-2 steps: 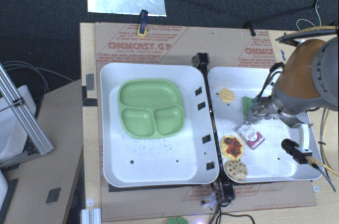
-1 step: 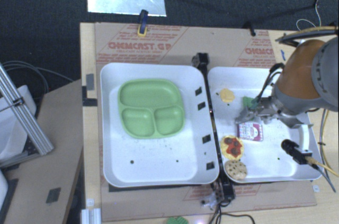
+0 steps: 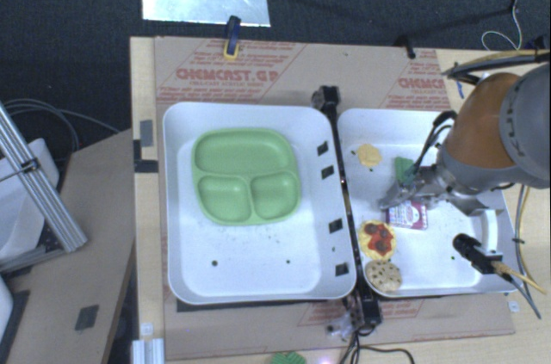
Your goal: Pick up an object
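— Cookie (image 3: 383, 274), nearest us, lies flat at the right bin's (image 3: 430, 283) front-left corner, just beside the pizza (image 3: 378, 239). Both look like light, stiff toy food.

— Which item is under the gripper (image 3: 405, 197)?

— Purple packet (image 3: 407, 217): thin, light, probably slick; its edges seem the best hold. Gripper hangs just above its upper edge, the green piece (image 3: 404, 169) just behind.

— Fingers spread or pinched?

— Cannot tell; nothing visibly sits between them.
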Tool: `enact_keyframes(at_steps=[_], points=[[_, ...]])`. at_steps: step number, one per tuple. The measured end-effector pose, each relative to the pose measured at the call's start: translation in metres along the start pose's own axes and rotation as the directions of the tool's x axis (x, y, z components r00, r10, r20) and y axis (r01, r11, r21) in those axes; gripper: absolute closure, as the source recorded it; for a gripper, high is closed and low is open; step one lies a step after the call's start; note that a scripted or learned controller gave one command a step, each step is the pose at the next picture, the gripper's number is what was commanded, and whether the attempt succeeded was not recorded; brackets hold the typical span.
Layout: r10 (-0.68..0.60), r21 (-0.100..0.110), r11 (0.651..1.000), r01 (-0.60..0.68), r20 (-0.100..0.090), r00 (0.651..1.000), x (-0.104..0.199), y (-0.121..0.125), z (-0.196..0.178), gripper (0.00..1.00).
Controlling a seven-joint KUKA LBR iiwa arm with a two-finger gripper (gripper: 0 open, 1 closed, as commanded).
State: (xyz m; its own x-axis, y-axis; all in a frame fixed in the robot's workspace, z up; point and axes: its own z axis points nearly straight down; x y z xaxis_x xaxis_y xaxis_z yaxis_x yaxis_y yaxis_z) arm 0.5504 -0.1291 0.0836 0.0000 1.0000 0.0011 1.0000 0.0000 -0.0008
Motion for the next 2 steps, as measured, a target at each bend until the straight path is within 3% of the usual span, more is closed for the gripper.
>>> enact_keyframes(at_steps=[1, 2], points=[[0.0, -0.004, 1.0, 0.0, 0.0, 1.0, 0.0, 0.001, -0.012, 1.0], [-0.012, -0.013, 1.0, 0.012, -0.001, 1.0, 0.073, 0.027, -0.107, 1.0]])
